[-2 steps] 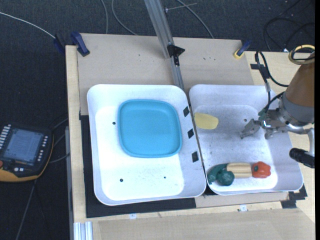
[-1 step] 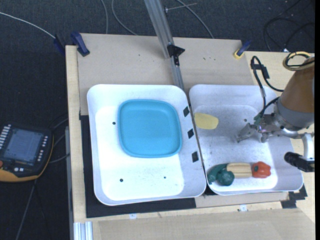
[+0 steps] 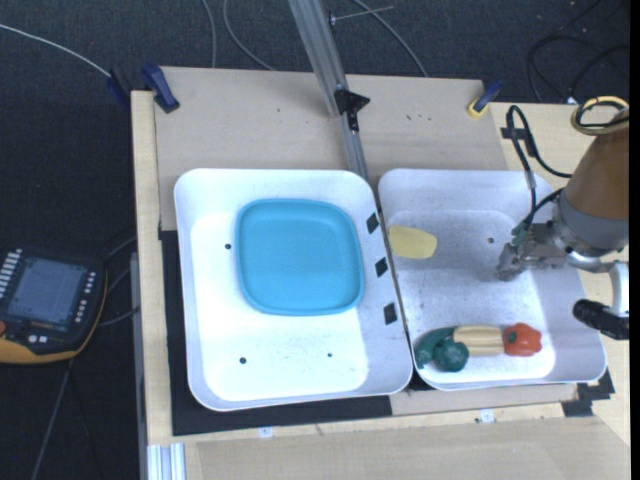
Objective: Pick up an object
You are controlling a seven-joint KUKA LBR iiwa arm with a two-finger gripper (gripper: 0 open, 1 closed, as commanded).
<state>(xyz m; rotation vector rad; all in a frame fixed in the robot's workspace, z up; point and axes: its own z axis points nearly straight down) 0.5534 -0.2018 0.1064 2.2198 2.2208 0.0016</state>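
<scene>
In the right bin [image 3: 452, 190] a pale yellow flat piece [image 3: 412, 242] lies near the left wall. Along the bin's front edge lie a dark green lump [image 3: 443, 352], a tan roll [image 3: 479, 340] and a red tomato-like piece [image 3: 521, 340], close together in a row. My gripper [image 3: 512, 265] hangs low over the bin's right part, above and behind the red piece, well apart from all of them. Nothing shows between its fingers.
The left bin [image 3: 205, 298] holds a blue square plate [image 3: 299, 256]. A metal pole [image 3: 325, 53] slants down between the bins. Black cables [image 3: 525, 143] run by the arm at the right. A handheld pendant [image 3: 45, 298] lies off the bench at left.
</scene>
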